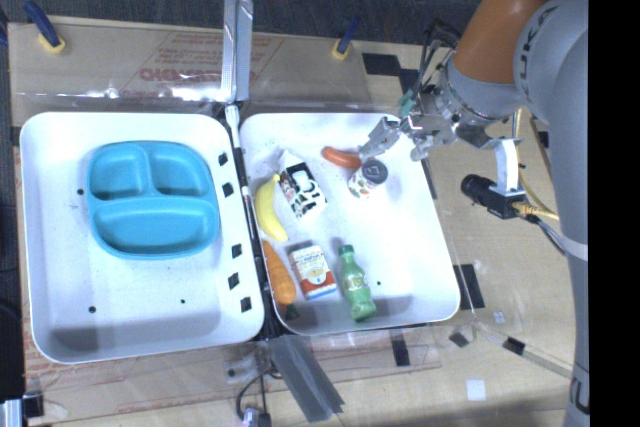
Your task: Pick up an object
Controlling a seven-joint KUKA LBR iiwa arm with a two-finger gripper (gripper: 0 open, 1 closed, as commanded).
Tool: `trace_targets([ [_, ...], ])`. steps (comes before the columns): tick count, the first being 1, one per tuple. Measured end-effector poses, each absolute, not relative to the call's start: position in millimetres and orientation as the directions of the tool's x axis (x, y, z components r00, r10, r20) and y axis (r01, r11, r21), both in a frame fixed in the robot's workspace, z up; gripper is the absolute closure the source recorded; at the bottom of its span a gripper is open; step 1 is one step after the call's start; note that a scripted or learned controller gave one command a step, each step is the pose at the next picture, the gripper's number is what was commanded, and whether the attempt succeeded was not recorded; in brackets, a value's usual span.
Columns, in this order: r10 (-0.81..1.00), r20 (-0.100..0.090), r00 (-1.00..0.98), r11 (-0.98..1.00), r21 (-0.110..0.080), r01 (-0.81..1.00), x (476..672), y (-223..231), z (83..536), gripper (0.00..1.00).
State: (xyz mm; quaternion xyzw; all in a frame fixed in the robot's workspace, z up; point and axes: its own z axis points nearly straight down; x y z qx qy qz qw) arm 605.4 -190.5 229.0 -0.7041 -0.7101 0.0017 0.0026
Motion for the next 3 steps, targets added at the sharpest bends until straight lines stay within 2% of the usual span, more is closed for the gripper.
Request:
trace_targets([
  [1,0.996,0.002,-0.094,0.094,-0.006,0.996,655.9,-104.2,161.1,0.00],
  [2,0.999,0.000,-0.049,0.049,-0.006,0.999,643.7,-95.3,90.4,0.00],
  [3,1.000,0.001,0.020,-0.020,-0.004,1.000,656.4,-145.7,92.2,0.00],
])
